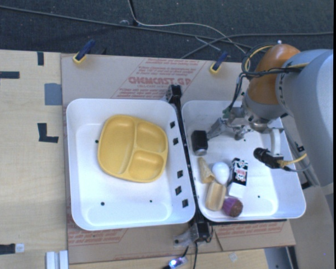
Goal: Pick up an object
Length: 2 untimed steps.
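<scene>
In the right bin (269, 200), several small objects lie along the left side. A black cylinder (199, 142) is nearest the divider. Below it sit a white egg-shaped ball (220, 169), a tan wedge (205, 170), a tan block (215, 195), a purple ball (232, 207) and a small black-and-white box (240, 172). My gripper (231, 129) hangs over the upper middle of this bin, just right of the black cylinder and above the white ball. Nothing visibly sits in it.
The left bin (84, 206) holds a yellow divided plate (133, 148). A black ridge with clips (181, 150) separates the two bins. The grey arm with its orange band (274, 66) and cables covers the right bin's upper right corner.
</scene>
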### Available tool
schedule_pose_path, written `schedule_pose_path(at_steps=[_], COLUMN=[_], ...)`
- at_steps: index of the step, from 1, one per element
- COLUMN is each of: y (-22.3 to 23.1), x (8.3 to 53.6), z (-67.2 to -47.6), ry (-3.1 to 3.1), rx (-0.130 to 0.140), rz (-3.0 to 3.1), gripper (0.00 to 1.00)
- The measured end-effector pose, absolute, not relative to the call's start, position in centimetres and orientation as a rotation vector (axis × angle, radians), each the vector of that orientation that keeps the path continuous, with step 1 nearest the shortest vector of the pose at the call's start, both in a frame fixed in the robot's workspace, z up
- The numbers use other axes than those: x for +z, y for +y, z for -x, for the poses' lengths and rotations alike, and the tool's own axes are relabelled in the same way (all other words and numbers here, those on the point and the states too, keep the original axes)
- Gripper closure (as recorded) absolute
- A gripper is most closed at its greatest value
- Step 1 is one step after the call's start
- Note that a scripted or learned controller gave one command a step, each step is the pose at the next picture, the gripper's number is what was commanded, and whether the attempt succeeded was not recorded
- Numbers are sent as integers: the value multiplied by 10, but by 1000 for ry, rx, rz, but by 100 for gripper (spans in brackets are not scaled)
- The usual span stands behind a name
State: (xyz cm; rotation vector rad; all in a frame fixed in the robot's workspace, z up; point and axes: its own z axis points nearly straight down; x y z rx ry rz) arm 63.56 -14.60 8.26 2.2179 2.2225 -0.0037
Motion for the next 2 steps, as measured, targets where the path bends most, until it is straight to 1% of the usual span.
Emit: schedule_pose_path(at_steps=[1, 2], y=[-146, -145], x=[96, 158], z=[-637, -633], ry=[2222, 2220], rx=[-1, 4], rz=[-2215, -2217], gripper=[100, 100])
